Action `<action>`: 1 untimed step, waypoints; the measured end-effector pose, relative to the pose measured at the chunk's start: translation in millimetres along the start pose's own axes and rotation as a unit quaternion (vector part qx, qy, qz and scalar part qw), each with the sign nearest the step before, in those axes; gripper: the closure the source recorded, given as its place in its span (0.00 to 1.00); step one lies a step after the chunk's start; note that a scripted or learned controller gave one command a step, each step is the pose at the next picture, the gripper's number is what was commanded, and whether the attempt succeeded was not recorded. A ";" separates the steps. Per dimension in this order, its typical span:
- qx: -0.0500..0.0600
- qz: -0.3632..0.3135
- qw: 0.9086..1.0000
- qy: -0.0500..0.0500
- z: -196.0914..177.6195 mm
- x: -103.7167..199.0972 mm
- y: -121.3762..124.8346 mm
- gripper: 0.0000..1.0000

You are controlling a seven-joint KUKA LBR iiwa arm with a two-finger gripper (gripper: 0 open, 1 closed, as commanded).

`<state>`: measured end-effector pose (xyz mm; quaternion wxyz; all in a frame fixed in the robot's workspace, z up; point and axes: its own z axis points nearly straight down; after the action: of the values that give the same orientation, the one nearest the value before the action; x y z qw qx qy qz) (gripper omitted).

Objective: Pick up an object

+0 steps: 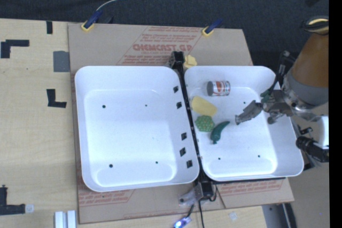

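The two shallow white bins (128, 131) look like smooth, slightly glossy plastic. They sit on a flat brown cardboard sheet (160, 45), matt, printed in red. Inside the right-hand bin, the small cylindrical can (218, 88) shows a shiny metal end and a red label; the yellow lump (203, 105) and the green pieces (209, 126) beside it look like matt plastic.

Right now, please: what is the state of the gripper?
Gripper: over the right bin, nothing visibly held; open or closed cannot be told.
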<state>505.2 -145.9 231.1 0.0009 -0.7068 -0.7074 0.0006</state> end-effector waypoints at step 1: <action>0.000 -0.001 1.000 0.000 -9.7 0.5 0.1 1.00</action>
<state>505.3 -145.4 240.8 0.0013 -0.7063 -0.7079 0.0008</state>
